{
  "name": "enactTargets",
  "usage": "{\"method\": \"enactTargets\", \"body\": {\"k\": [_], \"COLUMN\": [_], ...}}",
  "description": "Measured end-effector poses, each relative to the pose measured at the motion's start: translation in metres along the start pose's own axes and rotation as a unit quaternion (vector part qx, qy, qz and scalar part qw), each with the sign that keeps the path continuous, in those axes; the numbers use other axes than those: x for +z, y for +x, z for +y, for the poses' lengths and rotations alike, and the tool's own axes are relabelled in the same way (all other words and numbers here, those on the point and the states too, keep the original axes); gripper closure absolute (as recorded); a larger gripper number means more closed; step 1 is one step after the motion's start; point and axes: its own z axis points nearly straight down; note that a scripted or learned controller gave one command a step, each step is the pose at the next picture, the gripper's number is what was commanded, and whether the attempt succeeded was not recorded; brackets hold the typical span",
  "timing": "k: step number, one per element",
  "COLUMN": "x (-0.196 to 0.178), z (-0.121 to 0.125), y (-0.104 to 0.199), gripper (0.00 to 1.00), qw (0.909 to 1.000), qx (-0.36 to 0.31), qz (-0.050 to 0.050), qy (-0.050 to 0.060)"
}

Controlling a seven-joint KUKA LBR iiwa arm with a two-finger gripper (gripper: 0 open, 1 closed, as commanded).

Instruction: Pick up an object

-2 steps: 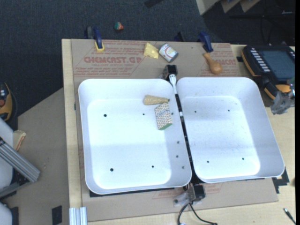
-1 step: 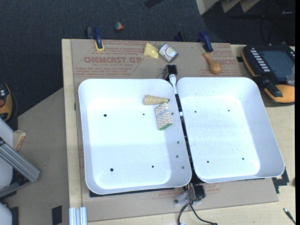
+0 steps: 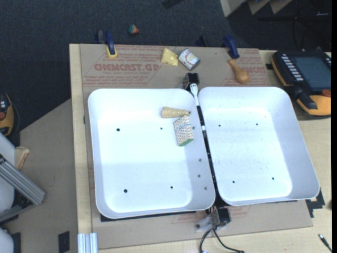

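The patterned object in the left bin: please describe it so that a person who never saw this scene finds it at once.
Look in the left bin, near its upper right part beside the divide between the bins. Two things lie there touching; the patterned object is the lower one. Its green-and-white dotted surface sets it apart from the plain tan cone-like piece above it.

Tan cone (image 3: 174, 112) lying sideways in left bin's upper right; patterned green-white packet (image 3: 183, 130) touching just below

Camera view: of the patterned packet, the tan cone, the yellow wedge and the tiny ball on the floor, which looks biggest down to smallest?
1. patterned packet
2. tan cone
3. yellow wedge, close to the cone
4. tiny ball
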Motion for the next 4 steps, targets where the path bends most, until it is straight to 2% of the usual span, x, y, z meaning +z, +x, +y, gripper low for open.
{"method": "enactTargets", "body": {"k": [1, 2, 3, 4], "x": [0.179, -0.027, 0.095, 0.094], "z": [0.039, 0.022, -0.035, -0.037], "y": [0.033, 0.002, 0.113, 0.004], "gripper": [1.0, 1.0, 1.0, 1.0], "qw": [0.9999, 1.0, 0.9999, 1.0], "qx": [-0.004, -0.001, -0.007, 0.003], "qz": [0.007, -0.001, 0.007, 0.001], "qy": [0.013, -0.006, 0.012, 0.004]}}
